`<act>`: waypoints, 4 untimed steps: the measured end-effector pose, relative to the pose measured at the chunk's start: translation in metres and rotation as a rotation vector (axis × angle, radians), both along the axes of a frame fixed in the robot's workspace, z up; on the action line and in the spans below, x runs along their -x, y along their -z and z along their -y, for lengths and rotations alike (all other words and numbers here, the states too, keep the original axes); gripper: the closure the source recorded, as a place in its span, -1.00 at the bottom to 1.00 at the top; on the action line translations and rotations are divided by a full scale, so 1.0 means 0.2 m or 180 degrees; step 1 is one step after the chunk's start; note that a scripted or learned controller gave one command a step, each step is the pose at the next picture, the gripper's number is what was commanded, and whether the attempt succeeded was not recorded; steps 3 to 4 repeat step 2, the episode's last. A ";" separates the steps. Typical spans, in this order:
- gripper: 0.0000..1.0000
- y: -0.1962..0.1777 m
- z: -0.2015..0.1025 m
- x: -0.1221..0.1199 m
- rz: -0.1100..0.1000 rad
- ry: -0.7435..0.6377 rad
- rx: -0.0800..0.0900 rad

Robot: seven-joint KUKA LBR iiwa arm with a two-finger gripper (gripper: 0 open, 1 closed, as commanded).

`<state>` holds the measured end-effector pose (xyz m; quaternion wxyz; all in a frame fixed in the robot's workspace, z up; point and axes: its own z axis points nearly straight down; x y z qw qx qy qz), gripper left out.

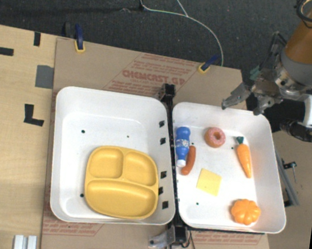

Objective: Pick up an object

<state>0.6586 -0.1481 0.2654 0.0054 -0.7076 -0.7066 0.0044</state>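
Red print "CHEMCAST" on brown cardboard sheet point(152, 71), just behind left white bin point(67, 103); rest of that print too blurred to read.

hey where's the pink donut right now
The pink donut lies in the right bin, near its far edge, between the blue bottle on its left and the carrot on its right.

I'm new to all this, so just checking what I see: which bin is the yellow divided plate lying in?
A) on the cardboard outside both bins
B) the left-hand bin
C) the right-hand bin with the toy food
B: the yellow divided plate lies inside the left-hand bin, apart from the toy food.
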 end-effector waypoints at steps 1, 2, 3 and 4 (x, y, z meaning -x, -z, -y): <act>-1.00 -0.04 0.00 -0.01 0.0039 -0.0009 0.0006; -1.00 0.18 -0.02 -0.02 0.0029 -0.0011 0.0008; -1.00 0.18 -0.02 -0.02 0.0029 -0.0011 0.0008; -1.00 0.18 -0.02 -0.02 0.0029 -0.0011 0.0008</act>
